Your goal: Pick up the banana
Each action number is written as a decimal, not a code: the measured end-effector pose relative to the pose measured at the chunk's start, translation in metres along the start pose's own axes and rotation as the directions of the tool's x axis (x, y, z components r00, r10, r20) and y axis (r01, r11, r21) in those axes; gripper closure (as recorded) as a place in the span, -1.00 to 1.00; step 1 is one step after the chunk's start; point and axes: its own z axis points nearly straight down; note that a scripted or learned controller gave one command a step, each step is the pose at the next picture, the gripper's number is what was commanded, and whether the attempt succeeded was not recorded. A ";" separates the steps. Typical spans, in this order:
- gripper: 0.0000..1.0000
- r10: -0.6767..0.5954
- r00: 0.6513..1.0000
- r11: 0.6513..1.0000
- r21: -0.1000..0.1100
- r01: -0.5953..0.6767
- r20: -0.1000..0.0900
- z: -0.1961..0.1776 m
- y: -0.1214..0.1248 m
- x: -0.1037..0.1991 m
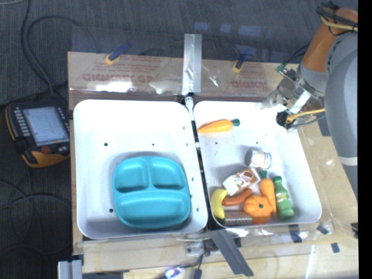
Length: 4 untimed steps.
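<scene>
Camera view puts the banana [217, 204] in the near-left corner of the right bin [290, 150], against the wall that divides the bins. It touches a red sausage [236, 199] and is crowded by an orange pumpkin-like toy [258, 208], a carrot [267, 189], a green bottle [283, 197] and a small carton [241, 181]. A second carrot [216, 126] lies apart near the far wall. A blue divided plate [152, 190] sits in the left bin [99, 150]. The gripper [276, 99] hangs over the right bin's far-right corner, well apart from the banana. Whether it is open or closed cannot be told. The banana lies ungrasped, so I judge the task barely begun: approach, descent, grip and lift all remain.
</scene>
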 end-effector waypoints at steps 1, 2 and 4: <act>-1.00 -0.450 0.893 0.893 -0.003 0.450 -0.007 0.071 0.000 0.000; -1.00 0.010 1.000 1.000 0.000 -0.010 0.000 -0.032 0.003 -0.010; -1.00 -0.098 0.995 0.995 0.013 0.098 -0.007 0.079 -0.007 -0.003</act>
